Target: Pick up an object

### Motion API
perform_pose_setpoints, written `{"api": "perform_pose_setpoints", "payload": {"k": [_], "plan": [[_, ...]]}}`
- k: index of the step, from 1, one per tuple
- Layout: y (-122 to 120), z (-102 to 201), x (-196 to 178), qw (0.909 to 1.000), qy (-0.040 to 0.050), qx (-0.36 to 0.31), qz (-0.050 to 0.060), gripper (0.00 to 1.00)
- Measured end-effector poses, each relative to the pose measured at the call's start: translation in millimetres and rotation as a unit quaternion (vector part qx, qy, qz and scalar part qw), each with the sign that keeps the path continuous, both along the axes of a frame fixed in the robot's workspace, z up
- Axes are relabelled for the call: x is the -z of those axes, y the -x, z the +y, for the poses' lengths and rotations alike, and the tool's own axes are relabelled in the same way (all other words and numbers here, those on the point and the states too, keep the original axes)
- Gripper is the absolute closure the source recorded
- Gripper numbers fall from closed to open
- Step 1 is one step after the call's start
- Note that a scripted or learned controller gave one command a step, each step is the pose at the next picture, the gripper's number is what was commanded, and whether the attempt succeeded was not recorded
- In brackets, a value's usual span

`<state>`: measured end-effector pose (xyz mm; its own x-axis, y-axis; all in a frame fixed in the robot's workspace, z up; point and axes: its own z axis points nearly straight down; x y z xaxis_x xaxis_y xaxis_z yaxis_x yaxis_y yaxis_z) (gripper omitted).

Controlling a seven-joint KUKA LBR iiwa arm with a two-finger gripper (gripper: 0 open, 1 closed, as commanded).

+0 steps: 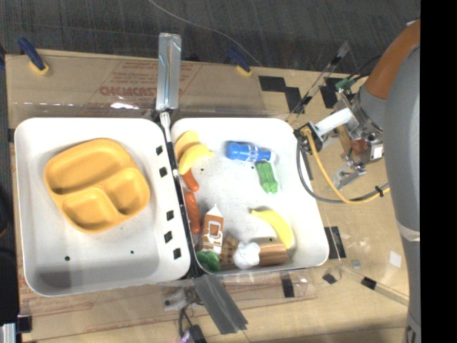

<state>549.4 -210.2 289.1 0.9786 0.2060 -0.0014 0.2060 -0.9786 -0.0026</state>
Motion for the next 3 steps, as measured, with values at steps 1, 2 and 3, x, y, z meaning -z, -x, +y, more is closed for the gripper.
{"api": "perform_pose_setpoints", "payload": {"k": [1, 2, 3], "plan": [[57, 58, 161, 1.0, -0.0015, -0.006, 0.006, 0.0], [68, 61, 192, 1.0, 0.0004, -0.002, -0.006, 0.0], [-10, 23, 106, 0.9999, 0.0005, -0.01, -0.002, 0.0]]}}
